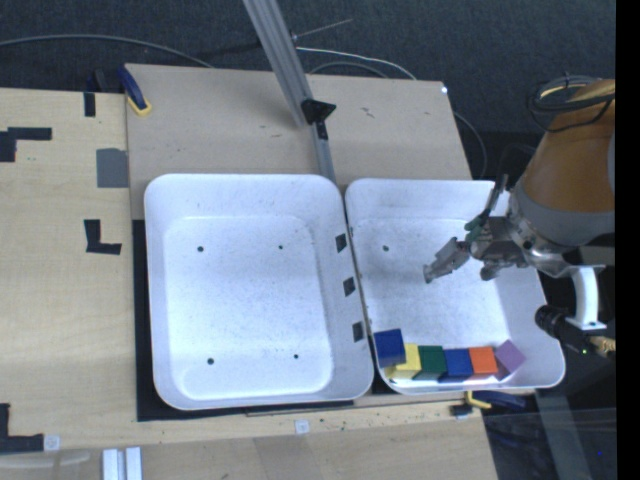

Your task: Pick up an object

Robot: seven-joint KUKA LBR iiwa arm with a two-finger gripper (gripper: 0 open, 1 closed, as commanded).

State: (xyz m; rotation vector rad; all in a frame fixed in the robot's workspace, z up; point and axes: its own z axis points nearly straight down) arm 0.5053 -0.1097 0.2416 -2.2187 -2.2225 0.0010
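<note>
Nearest the camera, a row of blocks sits packed against the right bin's (420, 203) front wall: blue block (389, 346), yellow block (406, 363), green block (432, 359), a second blue block (458, 363), orange block (483, 360), purple block (509, 356) — touching or nearly so. Beyond them the end effector (447, 261) hangs over bare bin floor, nothing seen in it; whether it is released or clenched I cannot tell. Judged step: approach, pick not yet made. Next move calls for travel toward the front wall and descent onto one block — the rim and tight neighbours leave little room; the purple end looks freest. Left bin (240, 193) and tabletop (60, 218) lie further off
</note>
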